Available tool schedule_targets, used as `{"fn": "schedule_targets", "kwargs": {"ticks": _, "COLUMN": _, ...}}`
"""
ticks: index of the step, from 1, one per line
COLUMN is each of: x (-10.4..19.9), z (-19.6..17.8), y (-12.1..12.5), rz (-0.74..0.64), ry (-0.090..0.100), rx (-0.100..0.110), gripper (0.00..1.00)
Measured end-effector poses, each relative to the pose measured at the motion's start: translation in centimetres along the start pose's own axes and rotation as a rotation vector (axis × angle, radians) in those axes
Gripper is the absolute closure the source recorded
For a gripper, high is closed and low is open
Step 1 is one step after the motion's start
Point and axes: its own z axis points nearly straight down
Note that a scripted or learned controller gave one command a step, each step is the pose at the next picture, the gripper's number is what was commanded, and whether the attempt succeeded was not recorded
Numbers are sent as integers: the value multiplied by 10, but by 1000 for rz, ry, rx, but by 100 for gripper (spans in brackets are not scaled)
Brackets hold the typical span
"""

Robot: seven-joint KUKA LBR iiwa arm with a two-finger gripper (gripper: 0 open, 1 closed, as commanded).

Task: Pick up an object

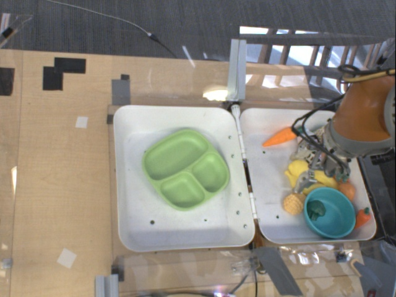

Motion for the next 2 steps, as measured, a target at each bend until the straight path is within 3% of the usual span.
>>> {"fn": "schedule_targets", "kwargs": {"ticks": 1, "x": 52, "z": 6, "y": 9, "rz": 5, "ry": -6, "rx": 0, "gripper": 0}}
{"fn": "schedule_targets", "kwargs": {"ticks": 2, "x": 49, "z": -4, "y": 11, "rz": -2, "ry": -16, "rx": 0, "gripper": 100}}
